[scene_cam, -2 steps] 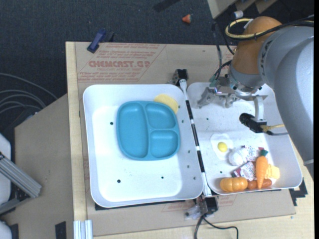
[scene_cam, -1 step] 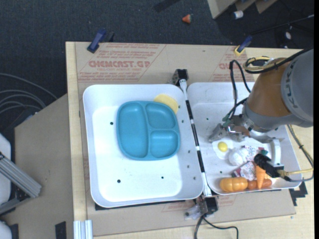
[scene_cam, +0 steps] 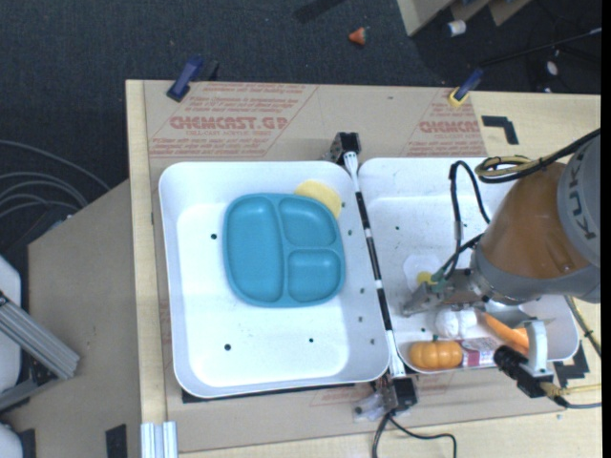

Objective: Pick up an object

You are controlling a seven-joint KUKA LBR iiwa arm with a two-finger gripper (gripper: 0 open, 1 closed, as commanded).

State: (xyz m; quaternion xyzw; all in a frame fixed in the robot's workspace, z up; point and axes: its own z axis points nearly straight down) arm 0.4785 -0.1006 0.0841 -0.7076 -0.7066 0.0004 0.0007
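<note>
Orange bun-like object (scene_cam: 434, 354) lies just below gripper (scene_cam: 427, 300); gripper's state unclear.

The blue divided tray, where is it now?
The blue divided tray lies in the left bin, toward its back, beside a yellow object at the back right corner.
</note>
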